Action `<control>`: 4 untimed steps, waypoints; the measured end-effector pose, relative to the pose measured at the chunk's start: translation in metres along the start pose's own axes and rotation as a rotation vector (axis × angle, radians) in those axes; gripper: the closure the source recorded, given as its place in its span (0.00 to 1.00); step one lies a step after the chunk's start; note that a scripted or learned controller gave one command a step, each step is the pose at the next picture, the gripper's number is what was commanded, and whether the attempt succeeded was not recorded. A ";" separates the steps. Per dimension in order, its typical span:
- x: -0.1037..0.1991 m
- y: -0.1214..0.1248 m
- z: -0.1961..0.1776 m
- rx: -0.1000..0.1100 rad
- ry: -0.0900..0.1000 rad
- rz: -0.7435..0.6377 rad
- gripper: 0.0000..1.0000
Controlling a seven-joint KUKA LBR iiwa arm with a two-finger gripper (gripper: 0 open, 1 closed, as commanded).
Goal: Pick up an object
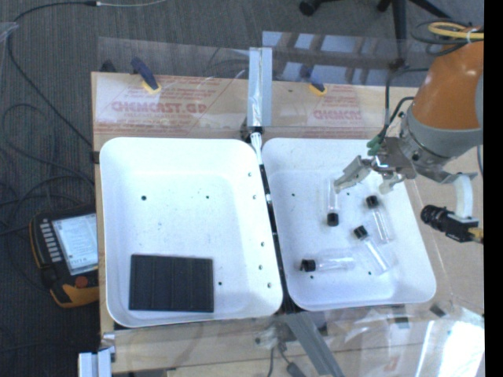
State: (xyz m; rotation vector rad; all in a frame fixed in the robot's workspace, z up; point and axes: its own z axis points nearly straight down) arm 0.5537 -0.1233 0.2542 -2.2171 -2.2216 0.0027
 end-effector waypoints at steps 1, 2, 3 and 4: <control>-0.099 -0.014 0.110 0.002 0.001 0.074 0.00; -0.082 -0.018 0.161 -0.002 0.000 0.018 0.00; -0.082 -0.018 0.152 -0.001 0.000 0.019 1.00; -0.010 0.048 0.087 -0.001 -0.001 0.019 1.00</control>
